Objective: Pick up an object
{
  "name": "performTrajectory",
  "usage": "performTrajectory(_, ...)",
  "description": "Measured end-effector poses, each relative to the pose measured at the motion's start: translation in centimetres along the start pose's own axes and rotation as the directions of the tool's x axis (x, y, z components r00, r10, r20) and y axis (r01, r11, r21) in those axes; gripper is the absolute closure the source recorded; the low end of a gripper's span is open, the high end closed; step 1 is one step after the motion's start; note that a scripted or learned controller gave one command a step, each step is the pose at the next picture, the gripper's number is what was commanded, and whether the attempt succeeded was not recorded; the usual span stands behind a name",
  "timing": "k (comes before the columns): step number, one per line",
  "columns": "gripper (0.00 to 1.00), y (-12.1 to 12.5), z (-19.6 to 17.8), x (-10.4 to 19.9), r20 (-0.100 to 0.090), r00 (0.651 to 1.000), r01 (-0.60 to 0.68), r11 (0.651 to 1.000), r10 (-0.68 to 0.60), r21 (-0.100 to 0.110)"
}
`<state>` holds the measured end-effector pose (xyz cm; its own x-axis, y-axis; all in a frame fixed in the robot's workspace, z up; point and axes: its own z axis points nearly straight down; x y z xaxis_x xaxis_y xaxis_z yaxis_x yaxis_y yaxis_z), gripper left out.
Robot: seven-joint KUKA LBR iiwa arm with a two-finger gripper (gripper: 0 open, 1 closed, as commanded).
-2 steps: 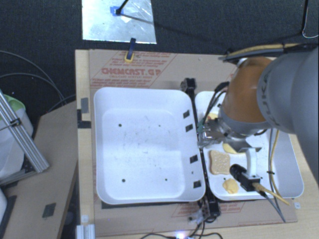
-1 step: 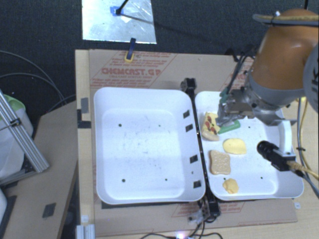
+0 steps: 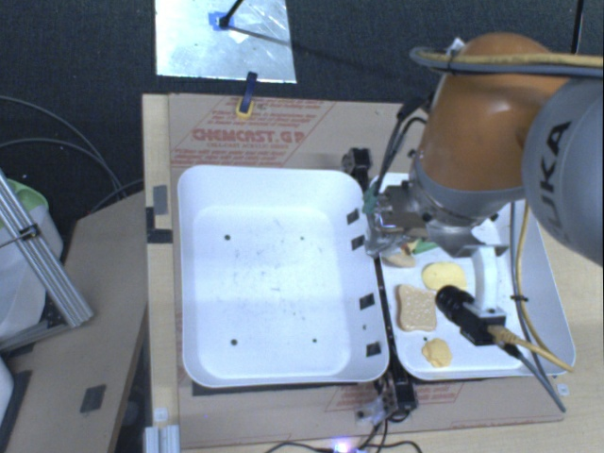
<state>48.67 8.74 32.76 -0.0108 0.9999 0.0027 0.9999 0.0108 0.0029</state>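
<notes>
The grey arm with its orange band hangs over the right bin. Its gripper is low at that bin's left edge, close to the divider between the bins. Just under and beside it lie a small tan food piece and a green sliver. Further toward the front lie a yellow round piece, a slice of toast and a small yellow lump. I see nothing between the fingers from this angle.
The left bin sits beside the right one on a cardboard sheet. A black cable connector and yellow cable cross the right bin. An aluminium frame stands at far left.
</notes>
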Motion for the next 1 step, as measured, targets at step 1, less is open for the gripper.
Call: performTrajectory(1, 1.0, 1.87, -6.64, -5.54, 0.003, 1.0, -0.013, 1.0, 0.013, -0.008)
